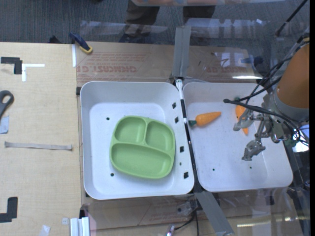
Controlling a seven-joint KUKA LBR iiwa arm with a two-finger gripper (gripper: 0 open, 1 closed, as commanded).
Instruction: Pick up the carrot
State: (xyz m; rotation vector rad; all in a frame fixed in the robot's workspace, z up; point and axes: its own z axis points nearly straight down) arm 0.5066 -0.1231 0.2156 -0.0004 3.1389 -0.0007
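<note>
The carrot (207, 118) lies on the floor of the right bin (221, 178), near its left wall, with its green stub toward the left. My gripper (247, 137) hangs over the right half of that bin, to the right of the carrot and apart from it. Its two metal fingers (251, 150) stand open with nothing between them. A second small orange piece (239, 112) shows just behind the upper finger, partly hidden by it.
The left bin (93, 181) holds a green divided plate (143, 147). Black cables (256, 96) run from the arm across the right bin's upper right. A tan board (39, 171) lies left of the bins.
</note>
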